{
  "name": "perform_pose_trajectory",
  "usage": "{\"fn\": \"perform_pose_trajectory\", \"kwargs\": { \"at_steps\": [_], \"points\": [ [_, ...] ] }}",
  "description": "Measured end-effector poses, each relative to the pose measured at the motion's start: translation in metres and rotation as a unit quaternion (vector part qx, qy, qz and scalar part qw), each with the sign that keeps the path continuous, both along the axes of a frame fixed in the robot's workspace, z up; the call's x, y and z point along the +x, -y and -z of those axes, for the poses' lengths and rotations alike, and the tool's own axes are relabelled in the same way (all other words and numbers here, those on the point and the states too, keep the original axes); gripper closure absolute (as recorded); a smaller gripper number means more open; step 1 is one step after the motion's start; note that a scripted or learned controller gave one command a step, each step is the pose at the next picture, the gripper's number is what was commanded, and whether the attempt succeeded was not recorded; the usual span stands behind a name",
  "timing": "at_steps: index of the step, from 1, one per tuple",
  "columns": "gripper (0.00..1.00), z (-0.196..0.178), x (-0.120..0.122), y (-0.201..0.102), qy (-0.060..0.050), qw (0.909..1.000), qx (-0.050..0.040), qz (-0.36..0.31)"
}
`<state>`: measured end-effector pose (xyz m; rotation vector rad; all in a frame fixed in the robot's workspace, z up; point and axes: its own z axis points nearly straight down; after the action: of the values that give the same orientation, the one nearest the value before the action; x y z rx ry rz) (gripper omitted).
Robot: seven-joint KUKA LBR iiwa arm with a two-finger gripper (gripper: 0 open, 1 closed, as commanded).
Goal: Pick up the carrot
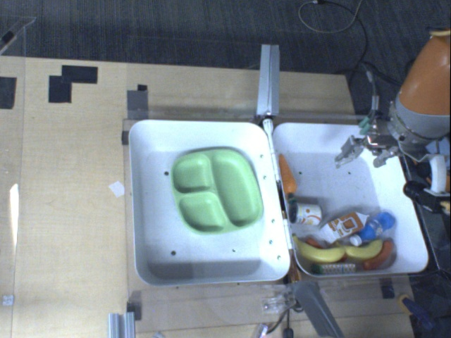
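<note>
The carrot (pixel 286 175) lies in the right bin (pixel 394 196), tight against that bin's left wall, running lengthwise along the divider with its darker tip toward the near end. Part of its edge is hidden by the wall's rim, so its full outline is hard to make out.

The heap at the near end of the right bin is crowded and blurred. A small can (pixel 307 213) lies on its side just past the carrot's tip, next to an orange-and-white carton (pixel 347 225). A bottle with a blue cap (pixel 374 229) leans over the carton's right side. Two bananas (pixel 323 252) lie along the near wall, and something red peeks out between them, too hidden to name.

There are two white bins on the tabletop (pixel 63 210). The left bin (pixel 151 259) holds one green divided tray (pixel 215 189) with three compartments.

The arm's orange band (pixel 428 76) is cut off by the frame's right edge. The pincer (pixel 365 150) hangs over the far right part of the right bin, well apart from the carrot. Its two fingers (pixel 348 151) look spread apart with nothing between them.
</note>
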<state>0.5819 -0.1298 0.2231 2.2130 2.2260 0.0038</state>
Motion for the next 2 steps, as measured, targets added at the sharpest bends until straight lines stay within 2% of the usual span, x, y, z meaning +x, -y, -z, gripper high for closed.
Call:
{"fn": "perform_pose_trajectory", "kwargs": {
  "at_steps": [1,2],
  "points": [
    [0.0,0.067,0.056,-0.043,0.0,0.9999,0.0002,0.013],
    [0.0,0.134,0.004,-0.031,0.003,0.9914,0.0012,0.131]
  ]
}}
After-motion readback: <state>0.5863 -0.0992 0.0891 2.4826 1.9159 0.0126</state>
